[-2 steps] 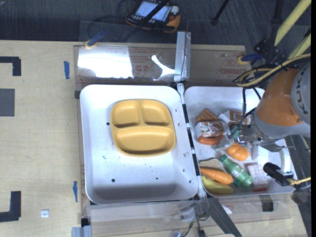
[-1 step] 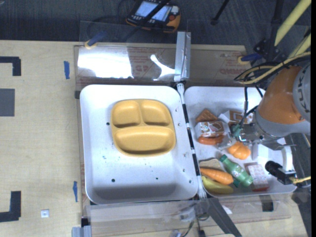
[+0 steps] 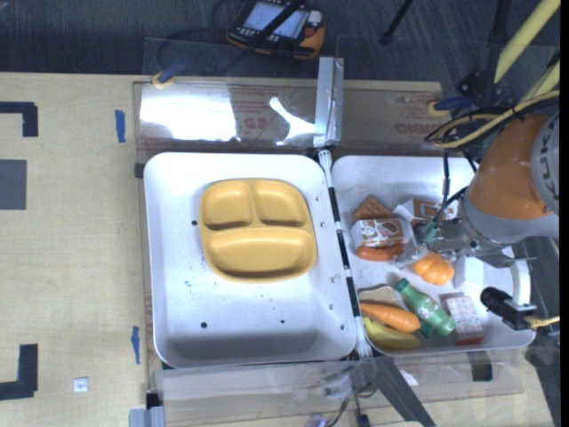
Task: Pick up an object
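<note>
Objects: toy food heaped in the right bin — an orange piece at centre, a green bottle at 6 o'clock from it, a carrot and banana at 7 o'clock, a packet at 10 o'clock.
Gripper: the gripper sits just at 12 o'clock of the orange piece; its state, cannot tell.
Left bin: the left bin holds a yellow divided tray.
Surface: pale wooden bench with black corner marks and blue tape.
Room: dark floor at 12 o'clock, a handheld controller lying there, cables at 2 o'clock.
</note>
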Action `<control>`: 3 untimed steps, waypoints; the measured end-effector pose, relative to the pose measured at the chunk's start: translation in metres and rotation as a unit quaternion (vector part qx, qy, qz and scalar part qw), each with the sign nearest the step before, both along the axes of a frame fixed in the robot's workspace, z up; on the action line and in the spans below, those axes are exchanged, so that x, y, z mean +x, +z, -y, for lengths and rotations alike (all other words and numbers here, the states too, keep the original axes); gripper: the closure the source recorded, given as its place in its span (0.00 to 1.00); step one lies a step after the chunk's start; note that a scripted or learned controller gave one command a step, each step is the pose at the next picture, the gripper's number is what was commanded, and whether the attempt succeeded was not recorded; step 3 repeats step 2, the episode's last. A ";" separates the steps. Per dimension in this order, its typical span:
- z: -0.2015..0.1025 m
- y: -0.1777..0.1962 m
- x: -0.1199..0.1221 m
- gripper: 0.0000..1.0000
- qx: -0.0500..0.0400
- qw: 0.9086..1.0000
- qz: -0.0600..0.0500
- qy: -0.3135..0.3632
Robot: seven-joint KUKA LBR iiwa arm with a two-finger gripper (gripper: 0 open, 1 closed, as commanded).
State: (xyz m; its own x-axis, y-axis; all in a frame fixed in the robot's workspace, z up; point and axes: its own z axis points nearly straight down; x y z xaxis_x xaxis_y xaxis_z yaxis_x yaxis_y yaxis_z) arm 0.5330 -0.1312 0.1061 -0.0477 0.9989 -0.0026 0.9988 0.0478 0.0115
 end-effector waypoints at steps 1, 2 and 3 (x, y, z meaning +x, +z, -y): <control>0.004 -0.011 0.051 1.00 0.001 1.000 -0.007 -0.027; -0.062 0.112 0.062 1.00 0.001 1.000 -0.006 0.011; -0.062 0.112 0.062 1.00 0.001 1.000 -0.006 0.011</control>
